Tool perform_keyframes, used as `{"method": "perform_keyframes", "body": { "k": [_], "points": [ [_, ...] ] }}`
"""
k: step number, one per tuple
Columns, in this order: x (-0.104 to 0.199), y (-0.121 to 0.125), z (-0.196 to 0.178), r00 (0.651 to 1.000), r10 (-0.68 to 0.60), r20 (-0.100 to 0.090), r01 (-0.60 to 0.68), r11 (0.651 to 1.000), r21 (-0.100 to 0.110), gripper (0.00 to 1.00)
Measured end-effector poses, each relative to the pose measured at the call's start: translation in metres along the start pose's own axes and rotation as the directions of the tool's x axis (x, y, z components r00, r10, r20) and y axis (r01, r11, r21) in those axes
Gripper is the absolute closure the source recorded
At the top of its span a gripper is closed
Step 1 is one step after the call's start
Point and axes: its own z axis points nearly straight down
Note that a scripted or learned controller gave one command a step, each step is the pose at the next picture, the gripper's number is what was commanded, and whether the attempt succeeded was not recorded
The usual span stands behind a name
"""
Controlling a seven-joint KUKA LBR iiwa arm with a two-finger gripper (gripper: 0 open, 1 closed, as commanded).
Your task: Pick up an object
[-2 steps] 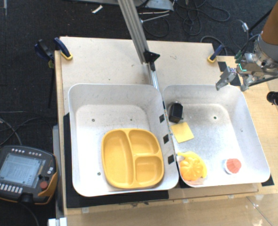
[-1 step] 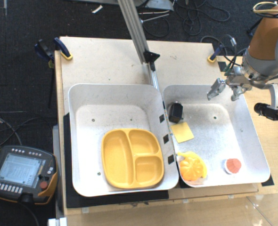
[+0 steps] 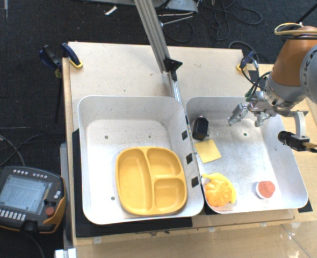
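My gripper [image 3: 248, 115] hangs over the far part of the right bin [image 3: 279, 160], its two fingers spread open with nothing between them. In that bin lie a small black block [image 3: 200, 127] by the left wall, a flat yellow square [image 3: 208, 150] just below it, a yellow-orange toy pepper [image 3: 219, 191] at the near left corner, and a small red round piece [image 3: 266, 188] at the near right. The gripper is well to the right of the black block and far above the red piece.
The left bin [image 3: 94, 144] holds a yellow divided plate [image 3: 151, 180]. A slanted metal pole [image 3: 154, 31] rises from between the bins. A teach pendant [image 3: 21, 198] lies off the bench at left. Clamps [image 3: 67, 55] sit at the bench's far corners.
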Motion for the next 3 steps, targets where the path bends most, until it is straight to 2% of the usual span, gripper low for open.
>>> {"method": "perform_keyframes", "body": {
  "k": [1, 2, 3],
  "points": [
    [0.001, 0.0, 0.04, 1.0, -0.001, 0.001, 0.001, 1.0, -0.002, 0.0],
    [0.001, 0.001, 0.026, 1.0, -0.002, 0.002, 0.002, 1.0, -0.008, 1.0],
    [0.004, -0.007, -0.031, 1.0, 0.001, 0.002, -0.001, 1.0, -0.012, 1.0]
  ]
}}
